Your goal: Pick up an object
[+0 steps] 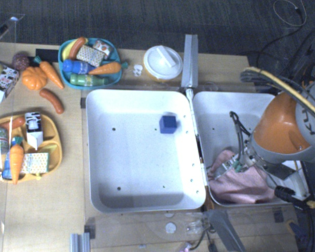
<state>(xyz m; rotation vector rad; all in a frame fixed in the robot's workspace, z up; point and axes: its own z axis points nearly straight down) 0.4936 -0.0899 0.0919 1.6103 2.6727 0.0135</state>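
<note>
Orange-banded arm (283, 127) hangs lowest over my right bin (215, 106); its gripper (239, 163) touches the pink cloth (236, 185) lying just below-left. 1 blue cube (168, 124) sits left, far. Grip state: can't tell.

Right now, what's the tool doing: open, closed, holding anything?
Tool: low in the right bin, at the pink cloth. Open or closed cannot be told, nor whether it holds anything.

Evenly and brightly lit from overhead, with faint glare on the left bin (142, 193) floor. Soft shadows only. Slightly blurred and grainy throughout.
</note>
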